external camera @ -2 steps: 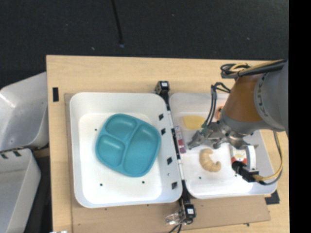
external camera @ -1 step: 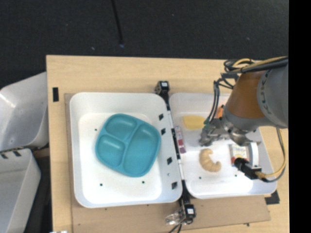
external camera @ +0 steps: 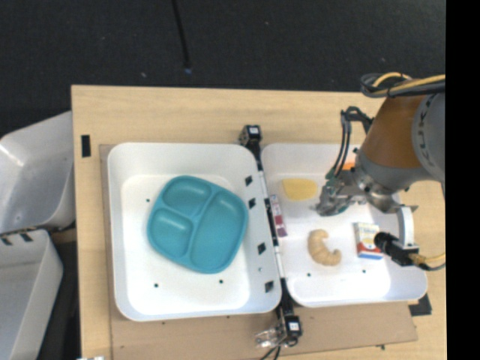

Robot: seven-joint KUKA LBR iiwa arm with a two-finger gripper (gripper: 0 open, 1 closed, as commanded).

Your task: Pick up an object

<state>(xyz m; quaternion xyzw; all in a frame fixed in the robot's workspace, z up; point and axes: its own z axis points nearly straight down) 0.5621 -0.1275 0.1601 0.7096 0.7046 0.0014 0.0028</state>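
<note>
- Gripper [external camera: 330, 201] is hanging low in the right bin [external camera: 300, 287], just right of a yellow sponge-like piece [external camera: 299, 189]; whether it is apart or together I cannot tell.
- A croissant-shaped pastry [external camera: 324, 247] is lying below the gripper, apart from it.
- A small red-and-white box [external camera: 367, 241] is sitting right of the pastry.
- A teal divided plate [external camera: 197, 223] is resting in the left bin [external camera: 127, 291].
</note>
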